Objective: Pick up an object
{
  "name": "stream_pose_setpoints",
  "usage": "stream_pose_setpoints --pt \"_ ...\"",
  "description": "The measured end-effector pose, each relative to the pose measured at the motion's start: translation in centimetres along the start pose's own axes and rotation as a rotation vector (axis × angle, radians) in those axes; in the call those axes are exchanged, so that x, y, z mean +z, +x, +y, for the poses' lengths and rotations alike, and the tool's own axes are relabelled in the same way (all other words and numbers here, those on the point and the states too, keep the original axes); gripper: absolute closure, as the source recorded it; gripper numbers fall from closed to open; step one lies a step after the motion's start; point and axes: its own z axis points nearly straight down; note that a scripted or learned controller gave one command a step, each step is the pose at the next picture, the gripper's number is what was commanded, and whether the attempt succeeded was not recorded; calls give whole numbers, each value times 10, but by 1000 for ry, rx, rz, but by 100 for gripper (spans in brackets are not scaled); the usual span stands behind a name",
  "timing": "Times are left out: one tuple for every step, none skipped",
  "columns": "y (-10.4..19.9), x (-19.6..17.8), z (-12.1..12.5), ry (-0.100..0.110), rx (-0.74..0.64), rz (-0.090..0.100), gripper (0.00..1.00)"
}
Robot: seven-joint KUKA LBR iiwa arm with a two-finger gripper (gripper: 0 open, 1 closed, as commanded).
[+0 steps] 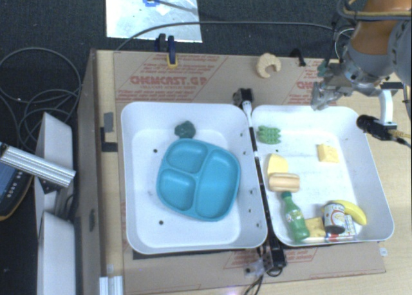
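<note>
My gripper (320,101) hangs at the far right, above the back edge of the right bin (367,178), with nothing visible between its fingers. In that bin lie a green leafy piece (268,134), a yellow cheese wedge (327,152), a yellow block (277,163) with a hot dog bun (284,181) below it, a green bottle (295,218), a can (337,219) and a banana (353,212). The left bin (141,158) holds a blue divided plate (198,178) and a small dark green lump (185,129).
A tan pastry-like object (268,64) lies on the cardboard behind the bins. A black clamp (244,98) sits at the top of the divider between the bins. Cables trail on the floor at left, and a metal rail (35,165) lies there.
</note>
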Motion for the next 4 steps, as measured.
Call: stream_pose_setpoints --pt "52 22 -1 4 1 1 100" --pt "38 -12 0 2 5 -1 100" --pt "41 -25 -60 3 5 -1 100" --pt "49 32 -19 5 3 0 100"
